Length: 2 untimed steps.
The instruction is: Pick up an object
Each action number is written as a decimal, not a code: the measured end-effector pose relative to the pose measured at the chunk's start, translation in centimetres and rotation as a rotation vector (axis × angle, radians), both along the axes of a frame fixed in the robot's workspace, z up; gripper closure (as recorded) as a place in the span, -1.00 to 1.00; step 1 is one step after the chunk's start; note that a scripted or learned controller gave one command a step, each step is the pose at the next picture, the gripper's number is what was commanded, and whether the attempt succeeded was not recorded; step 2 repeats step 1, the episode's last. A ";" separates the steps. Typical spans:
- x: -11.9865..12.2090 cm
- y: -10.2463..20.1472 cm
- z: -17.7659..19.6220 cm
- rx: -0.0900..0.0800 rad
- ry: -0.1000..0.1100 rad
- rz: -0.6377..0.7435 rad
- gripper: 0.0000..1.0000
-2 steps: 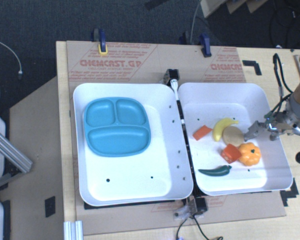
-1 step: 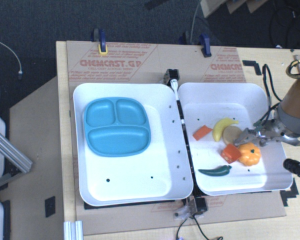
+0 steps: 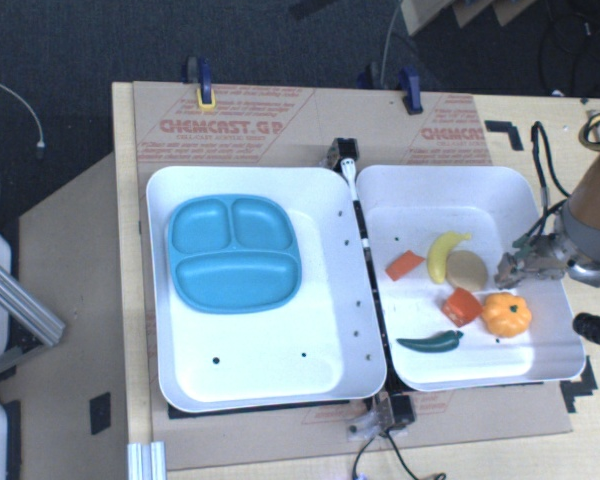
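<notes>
A cardboard-topped bench (image 3: 280,118) stands on dark blue carpet (image 3: 130,18), blue clamps (image 3: 202,73) at its far edge.

Fixed camera looks down aslant on both bins (image 3: 270,393).

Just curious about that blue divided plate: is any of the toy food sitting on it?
No, the blue divided plate lies bare in the left bin.

Red print reading "CHEMCAST GP" runs along the far edge of the brown paper-faced board (image 3: 280,118) under the bins; a second such print at the right is too cut off to read.
</notes>
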<state>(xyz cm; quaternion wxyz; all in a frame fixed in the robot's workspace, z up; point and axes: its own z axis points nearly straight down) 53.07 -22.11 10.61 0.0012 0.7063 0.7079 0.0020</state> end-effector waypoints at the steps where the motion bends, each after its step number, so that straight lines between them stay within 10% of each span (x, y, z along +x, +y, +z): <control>1: 0.0 -0.2 6.4 -0.005 -0.003 -0.001 1.00; 2: 0.0 -0.2 6.4 -0.005 -0.003 -0.001 1.00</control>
